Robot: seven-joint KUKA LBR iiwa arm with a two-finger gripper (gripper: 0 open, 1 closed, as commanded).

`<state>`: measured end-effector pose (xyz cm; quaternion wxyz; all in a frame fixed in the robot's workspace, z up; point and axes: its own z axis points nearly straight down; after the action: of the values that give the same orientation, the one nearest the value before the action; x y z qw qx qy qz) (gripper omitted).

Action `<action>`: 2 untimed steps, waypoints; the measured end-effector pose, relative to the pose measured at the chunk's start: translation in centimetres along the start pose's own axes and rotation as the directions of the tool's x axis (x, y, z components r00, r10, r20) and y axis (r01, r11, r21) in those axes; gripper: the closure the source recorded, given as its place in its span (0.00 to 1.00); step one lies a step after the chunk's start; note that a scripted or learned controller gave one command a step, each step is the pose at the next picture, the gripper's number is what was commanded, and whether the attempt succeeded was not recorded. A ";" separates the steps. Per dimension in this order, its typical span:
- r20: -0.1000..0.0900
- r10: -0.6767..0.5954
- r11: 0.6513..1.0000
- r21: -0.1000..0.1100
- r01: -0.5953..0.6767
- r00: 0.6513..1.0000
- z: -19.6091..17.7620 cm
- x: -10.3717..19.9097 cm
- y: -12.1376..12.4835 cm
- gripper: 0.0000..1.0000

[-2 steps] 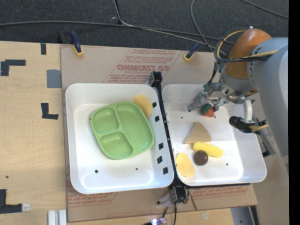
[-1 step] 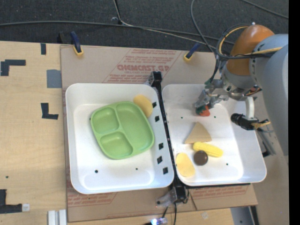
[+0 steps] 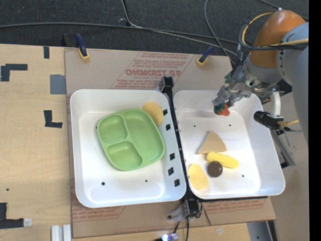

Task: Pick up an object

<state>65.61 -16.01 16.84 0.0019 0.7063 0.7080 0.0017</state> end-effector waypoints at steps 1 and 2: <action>0.000 0.001 1.000 0.000 -0.001 1.000 -5.4 0.0 0.1 1.00; -0.002 -0.002 1.000 0.005 0.002 1.000 -6.4 4.9 -2.7 1.00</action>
<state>62.81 -11.08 23.21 -0.0006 0.7054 0.7088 0.0004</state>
